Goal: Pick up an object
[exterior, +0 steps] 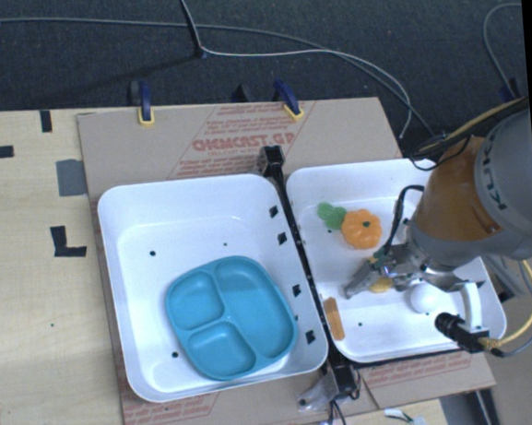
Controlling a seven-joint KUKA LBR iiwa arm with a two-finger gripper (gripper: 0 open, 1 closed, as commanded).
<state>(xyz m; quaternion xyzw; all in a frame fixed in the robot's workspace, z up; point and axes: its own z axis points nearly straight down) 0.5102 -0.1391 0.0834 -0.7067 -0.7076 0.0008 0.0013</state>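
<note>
In the right bin lie an orange pumpkin-like toy with a green piece beside it, a small yellow object and a thin orange stick by the left wall. A white rounded object sits under the arm's wrist. My gripper is low in the middle of this bin, just below the pumpkin toy and right against the yellow object, which it partly hides. Whether anything is held is hidden.
The left bin holds a blue divided plate. A black divider separates the bins. The grey arm with its orange band covers the right bin's right side. Clamps hold the cardboard at the back.
</note>
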